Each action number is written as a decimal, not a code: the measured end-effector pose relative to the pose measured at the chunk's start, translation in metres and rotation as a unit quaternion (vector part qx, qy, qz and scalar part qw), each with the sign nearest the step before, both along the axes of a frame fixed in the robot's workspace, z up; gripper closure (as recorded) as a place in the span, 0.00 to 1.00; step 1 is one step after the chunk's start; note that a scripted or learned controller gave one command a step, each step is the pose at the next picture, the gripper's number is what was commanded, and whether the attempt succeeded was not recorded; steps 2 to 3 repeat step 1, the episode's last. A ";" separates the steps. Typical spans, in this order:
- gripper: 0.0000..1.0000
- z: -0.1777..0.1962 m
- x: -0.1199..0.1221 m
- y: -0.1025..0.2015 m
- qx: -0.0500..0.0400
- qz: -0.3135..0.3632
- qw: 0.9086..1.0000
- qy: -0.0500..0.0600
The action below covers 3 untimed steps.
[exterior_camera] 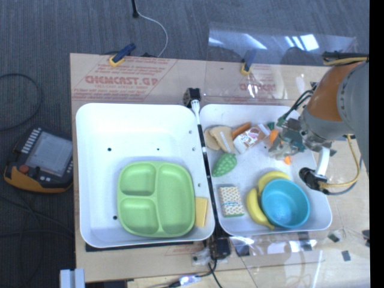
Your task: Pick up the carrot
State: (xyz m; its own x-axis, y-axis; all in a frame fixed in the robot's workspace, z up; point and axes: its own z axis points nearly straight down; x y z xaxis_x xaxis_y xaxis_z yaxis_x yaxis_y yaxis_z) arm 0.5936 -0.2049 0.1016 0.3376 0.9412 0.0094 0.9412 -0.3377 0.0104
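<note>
Currently gripper [282, 144] sits low in the right bin [312, 224], finger state unreadable. Carrot [242, 128] lies upper left of it, crowded by a snack packet [249, 138] and taco shell [218, 138].

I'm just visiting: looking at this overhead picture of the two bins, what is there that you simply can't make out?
- The claw, camera view: too small and cluttered to tell whether it is open, or whether it holds the orange bit beside it.
- The banana: largely covered by the blue bowl.
- The yellow piece in the left bin: partly tucked under the green plate.
- The small packet: print too small to read.
</note>
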 end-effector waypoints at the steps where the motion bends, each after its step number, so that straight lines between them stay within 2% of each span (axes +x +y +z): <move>1: 1.00 0.098 -0.013 0.065 -0.004 0.057 0.998 0.003; 3: 1.00 0.098 -0.013 0.065 -0.004 0.057 0.998 0.003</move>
